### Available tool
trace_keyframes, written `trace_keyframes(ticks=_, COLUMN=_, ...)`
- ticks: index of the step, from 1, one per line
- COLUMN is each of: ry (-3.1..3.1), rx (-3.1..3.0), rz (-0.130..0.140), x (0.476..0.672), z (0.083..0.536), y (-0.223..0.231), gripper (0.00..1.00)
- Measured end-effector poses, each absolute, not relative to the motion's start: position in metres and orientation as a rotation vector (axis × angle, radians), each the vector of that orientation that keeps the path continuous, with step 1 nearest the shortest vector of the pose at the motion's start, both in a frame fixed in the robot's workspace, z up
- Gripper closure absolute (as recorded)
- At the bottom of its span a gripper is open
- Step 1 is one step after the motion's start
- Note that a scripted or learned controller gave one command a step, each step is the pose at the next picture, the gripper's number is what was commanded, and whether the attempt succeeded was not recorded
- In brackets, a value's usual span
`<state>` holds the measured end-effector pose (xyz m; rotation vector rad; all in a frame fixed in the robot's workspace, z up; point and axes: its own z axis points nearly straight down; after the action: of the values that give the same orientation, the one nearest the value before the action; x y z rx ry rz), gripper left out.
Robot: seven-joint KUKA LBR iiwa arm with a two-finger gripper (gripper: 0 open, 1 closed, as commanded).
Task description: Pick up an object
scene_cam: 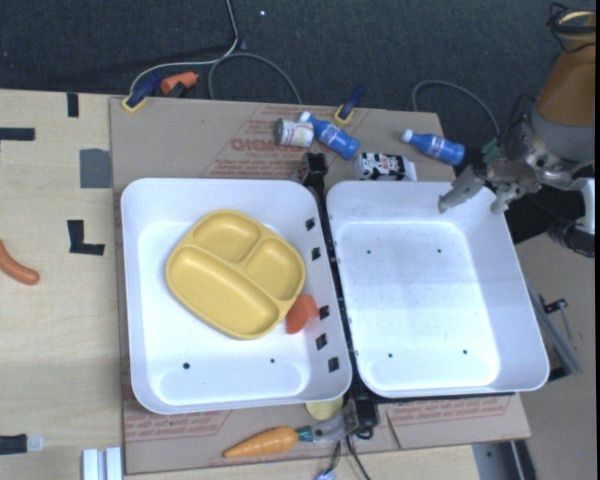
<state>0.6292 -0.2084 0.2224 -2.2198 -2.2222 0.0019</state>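
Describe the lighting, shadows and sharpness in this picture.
Camera view: even, soft light; the yellow divided plate casts a faint shadow in the left bin; mild glare whitens the right bin; the gripper at the right looks slightly blurred; the floor beyond is dark.

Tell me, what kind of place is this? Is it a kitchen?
Probably not a kitchen; it looks like a robot test bench. A robot arm reaches over two white bins, one holding a yellow plate, with toy food like a carrot scattered around.

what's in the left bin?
The left bin holds a yellow divided plate and a small orange-red piece at the plate's right edge, partly tucked under it. Anything else beneath the plate is hidden.
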Motion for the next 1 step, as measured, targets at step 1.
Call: trace_keyframes(ticks=1, ry=-2.214, rx=-2.213, rz=0.009, x=0.5881, z=0.0903, y=-0.1760, gripper=0.00)
